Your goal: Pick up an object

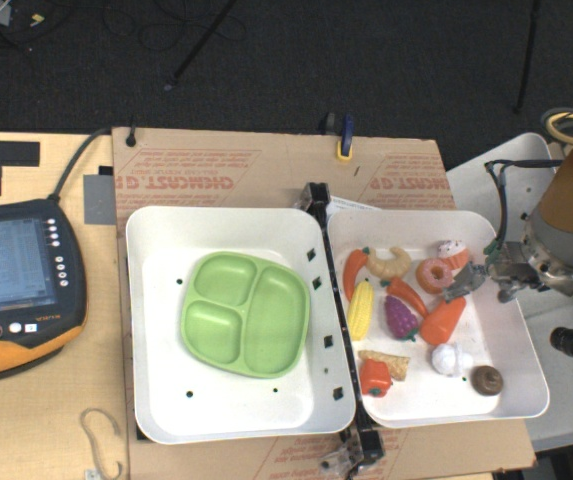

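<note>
The gripper (pixel 466 280) hangs over the right bin (pixel 521 368) with jaws narrow and holding nothing — just above an orange carrot (pixel 444 320), smooth, tapered, lying tilted.

Dark carpet floor (pixel 266 48), cables; cardboard-covered bench (pixel 386 173).

The objects lie in the right bin (pixel 526 388), well clear of my reach side. A yellow corn cob (pixel 361 309) lies beside a purple grape bunch (pixel 400 317). An orange carrot (pixel 443 320) lies tilted next to it. A white ball (pixel 445 359) and a brown round piece (pixel 486 379) rest nearer the front rim.
</note>
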Robot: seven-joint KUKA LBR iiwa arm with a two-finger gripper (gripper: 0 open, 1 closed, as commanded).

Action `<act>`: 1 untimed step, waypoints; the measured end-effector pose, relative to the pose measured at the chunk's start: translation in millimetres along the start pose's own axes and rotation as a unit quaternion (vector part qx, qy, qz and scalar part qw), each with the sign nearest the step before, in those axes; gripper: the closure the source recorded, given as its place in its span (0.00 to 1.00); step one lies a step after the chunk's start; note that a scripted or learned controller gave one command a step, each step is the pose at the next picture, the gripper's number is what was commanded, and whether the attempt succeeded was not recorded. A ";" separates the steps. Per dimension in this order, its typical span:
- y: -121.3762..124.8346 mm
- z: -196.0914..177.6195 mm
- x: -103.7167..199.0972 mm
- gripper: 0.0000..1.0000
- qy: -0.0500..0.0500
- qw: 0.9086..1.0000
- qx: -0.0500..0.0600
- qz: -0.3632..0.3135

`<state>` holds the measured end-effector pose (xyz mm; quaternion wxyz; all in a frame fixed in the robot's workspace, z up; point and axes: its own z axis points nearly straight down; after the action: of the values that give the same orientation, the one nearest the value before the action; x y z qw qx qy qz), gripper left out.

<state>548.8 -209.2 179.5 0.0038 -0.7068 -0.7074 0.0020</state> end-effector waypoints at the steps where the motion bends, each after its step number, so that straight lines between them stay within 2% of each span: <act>1: 2.5 64.0 4.0 0.00 0.000 1.000 0.000 -0.001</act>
<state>550.7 -205.1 115.4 0.0037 -0.7064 -0.7078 0.0015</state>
